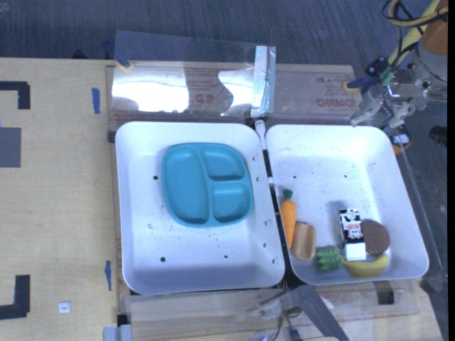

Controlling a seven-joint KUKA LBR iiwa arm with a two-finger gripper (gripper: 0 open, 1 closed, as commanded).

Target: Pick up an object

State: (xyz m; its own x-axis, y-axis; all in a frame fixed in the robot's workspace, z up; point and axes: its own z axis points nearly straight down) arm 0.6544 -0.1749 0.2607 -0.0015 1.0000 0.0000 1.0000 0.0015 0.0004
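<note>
The tool (387, 109) sits at about 2 o'clock in the view, above the far right corner of the right bin (320, 144), at the end of the arm (430, 45) that enters from the right. Whether the tool is spread or pressed together cannot be told; nothing is seen between its parts. Yellow and black cables (412, 6) loop above the arm near the top right corner.

The right bin carries all the small objects, gathered along its near edge, well apart from the tool. A carrot (288, 219) lies against the bin's left wall at about 8 o'clock within the bin, its green top pointing away from the viewer. Just beside it, toward 5 o'clock, lies a tan bread slice (305, 240). A green broccoli piece (328, 258) lies near the front rim, touching the tip of a yellow banana (367, 265). A black-and-white carton (350, 229) lies just above the banana, and a brown round cookie (375, 236) touches the carton's right side.

The left bin (135, 226) holds a blue divided plate (207, 184) with three compartments, set slightly toward 12 o'clock of the bin's centre. Both bins rest on the wooden desk (50, 190), which bears black corner marks and blue tape pieces. A clear plastic sheet (185, 77) stands behind the left bin.
</note>
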